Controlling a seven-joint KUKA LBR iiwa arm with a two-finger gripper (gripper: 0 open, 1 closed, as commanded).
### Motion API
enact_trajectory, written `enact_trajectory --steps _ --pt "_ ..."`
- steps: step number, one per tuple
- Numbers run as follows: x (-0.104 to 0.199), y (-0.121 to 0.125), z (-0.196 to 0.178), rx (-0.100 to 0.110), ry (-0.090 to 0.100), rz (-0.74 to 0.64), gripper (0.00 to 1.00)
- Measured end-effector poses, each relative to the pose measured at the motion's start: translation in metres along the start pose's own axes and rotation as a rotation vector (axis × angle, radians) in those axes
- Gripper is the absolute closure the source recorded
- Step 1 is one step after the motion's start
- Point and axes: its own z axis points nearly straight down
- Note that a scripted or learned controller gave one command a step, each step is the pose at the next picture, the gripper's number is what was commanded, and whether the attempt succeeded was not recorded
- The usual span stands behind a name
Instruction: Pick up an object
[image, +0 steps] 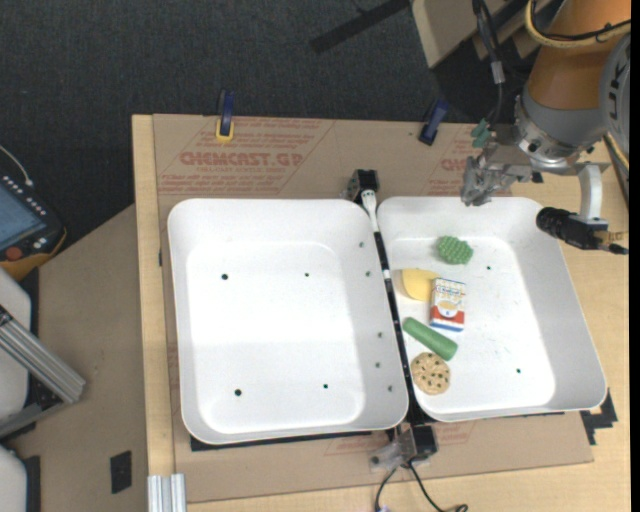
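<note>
Cookie (431, 374) lies nearest, flat and light; tool (478, 192) hovers above bin rim (470, 204), finger state unclear.

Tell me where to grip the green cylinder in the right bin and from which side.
Grip the green cylinder across its middle, coming straight down from above. It lies flat and slants from upper left to lower right, so the jaws should close across its narrow width. The carton and cookie crowd its ends, so the middle is likely the freest part.

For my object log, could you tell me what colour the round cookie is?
Tan with dark specks, cookie, in the camera view.
</note>
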Motion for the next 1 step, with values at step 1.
enact_trajectory --steps 1 --pt "0.0728 -0.0725 0.0154 0.01 0.004 -0.003 1.0"
